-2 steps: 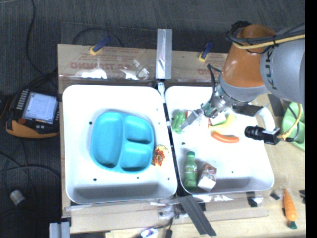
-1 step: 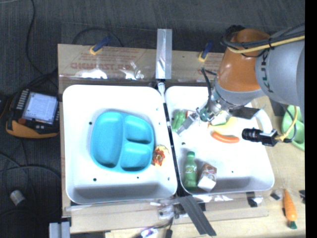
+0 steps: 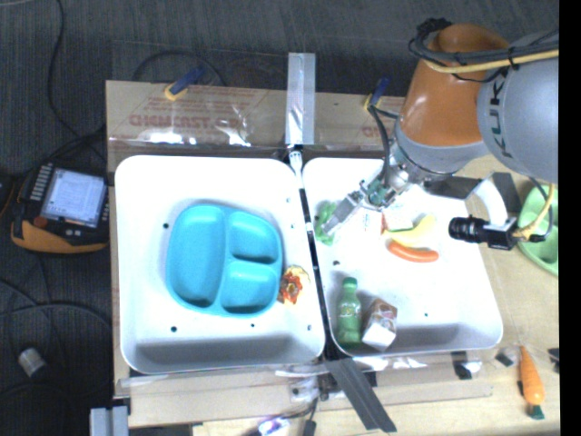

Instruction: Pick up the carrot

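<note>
**Carrot lies just past the hand, deeper into the right bin**

Nearest the camera stand a green bottle (image 3: 349, 309) and a small carton (image 3: 379, 324). Beyond the bottle, the carrot (image 3: 413, 252) lies crosswise. The hand (image 3: 349, 209) hovers near it, toward the left bin; its grip cannot be told.

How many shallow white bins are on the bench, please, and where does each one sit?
2. The left bin holds a blue divided tray. The right bin holds the carrot and a green bottle, with the gripper over it.
</note>
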